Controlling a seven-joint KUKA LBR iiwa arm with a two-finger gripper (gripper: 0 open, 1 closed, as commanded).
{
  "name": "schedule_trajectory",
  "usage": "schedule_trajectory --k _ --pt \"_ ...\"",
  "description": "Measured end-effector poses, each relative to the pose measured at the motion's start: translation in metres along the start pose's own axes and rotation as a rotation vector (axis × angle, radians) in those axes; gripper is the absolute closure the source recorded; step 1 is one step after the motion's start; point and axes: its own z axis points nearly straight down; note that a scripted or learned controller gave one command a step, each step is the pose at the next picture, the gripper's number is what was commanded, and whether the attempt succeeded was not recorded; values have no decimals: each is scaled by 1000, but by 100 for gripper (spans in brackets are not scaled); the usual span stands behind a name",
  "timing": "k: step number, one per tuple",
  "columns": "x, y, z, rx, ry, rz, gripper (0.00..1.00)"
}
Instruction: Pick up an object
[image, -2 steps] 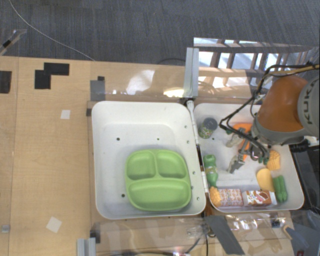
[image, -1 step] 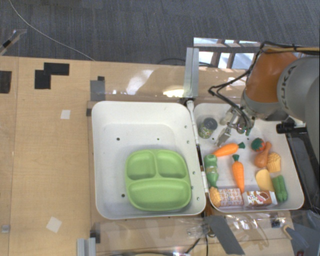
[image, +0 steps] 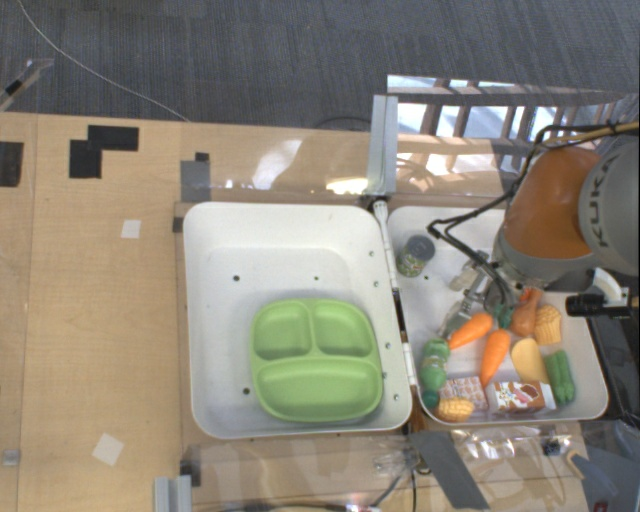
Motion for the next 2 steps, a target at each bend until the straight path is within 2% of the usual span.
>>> schedule_trajectory --k 1,2 --pt "-5 3 -15 -5 -16 -7 100" --pt "29 71 -132 -8 -8 14 100"
